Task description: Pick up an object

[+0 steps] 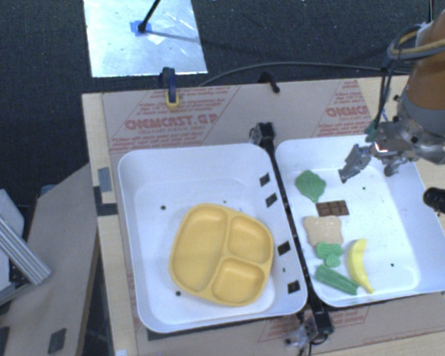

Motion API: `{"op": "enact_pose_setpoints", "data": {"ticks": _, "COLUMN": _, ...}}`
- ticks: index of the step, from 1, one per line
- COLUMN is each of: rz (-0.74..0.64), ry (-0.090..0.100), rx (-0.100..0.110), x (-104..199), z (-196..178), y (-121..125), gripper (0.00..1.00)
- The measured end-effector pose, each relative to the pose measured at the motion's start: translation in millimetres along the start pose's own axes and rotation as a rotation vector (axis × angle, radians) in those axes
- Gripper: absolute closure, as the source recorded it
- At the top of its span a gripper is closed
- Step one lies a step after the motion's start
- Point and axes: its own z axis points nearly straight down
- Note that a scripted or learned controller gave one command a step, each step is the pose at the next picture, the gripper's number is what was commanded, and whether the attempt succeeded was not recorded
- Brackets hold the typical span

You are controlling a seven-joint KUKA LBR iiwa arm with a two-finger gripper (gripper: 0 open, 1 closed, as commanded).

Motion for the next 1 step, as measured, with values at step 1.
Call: {"op": "enact_pose_setpoints", "data": {"ticks": 1, "rz": -0.002, "ry": -0.001, "rx": -0.011, "x": 0.1, "z": -5.7, "y": 1.9, "gripper": 0.0}}
